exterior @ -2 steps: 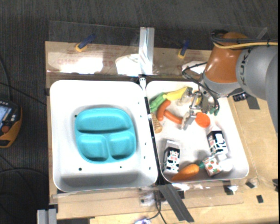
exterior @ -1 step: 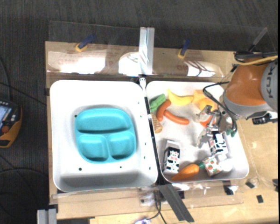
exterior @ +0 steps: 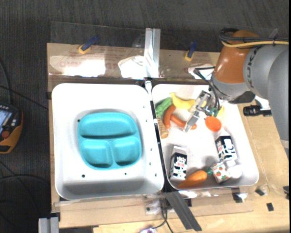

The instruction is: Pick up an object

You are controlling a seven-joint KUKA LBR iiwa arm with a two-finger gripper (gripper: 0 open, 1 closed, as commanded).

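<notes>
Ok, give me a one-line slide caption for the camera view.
KUKA arm's fingers poised over toy food in the right bin; teal tray sits in the left bin.

The arm [exterior: 262, 67] ran out past the right edge of the view, so its base was cut off. Its wrist covered part of the right bin's [exterior: 250, 144] far corner. The pincer [exterior: 196, 114] was too small and blurred to tell how its fingers stood, and it hid part of the banana [exterior: 181, 101] and the end of the red sausage-like toy [exterior: 173, 118]. The green toy [exterior: 162, 106] beside the bins' shared wall was partly tucked under the sausage. Print on the small cartons [exterior: 178, 165] was too fine to read. The handheld device [exterior: 2, 125] was cut off by the left edge.
</notes>
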